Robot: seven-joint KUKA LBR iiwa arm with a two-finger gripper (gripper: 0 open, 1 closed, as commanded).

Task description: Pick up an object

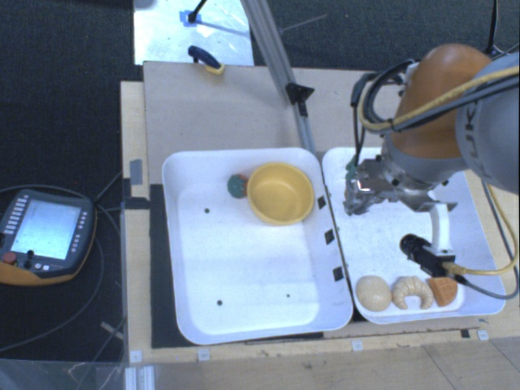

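In the left bin [244, 299] a yellow bowl [280, 193] stands at the back right, with a small dark green ball [236, 186] touching its left side. Along the front wall of the right bin [370, 242] lie a pale round bun [374, 292], a croissant [413, 292] and an orange wedge [444, 290] in a row. My gripper [357, 200] hangs over the back left part of the right bin, well behind those three items. The wrist body hides its fingers from above.
A black cylindrical part [421, 252] on the arm's cable juts out over the right bin just above the croissant. A slanted metal pole [280, 63] crosses the bench behind the bins. A teach pendant [41, 234] lies off the bench at left.
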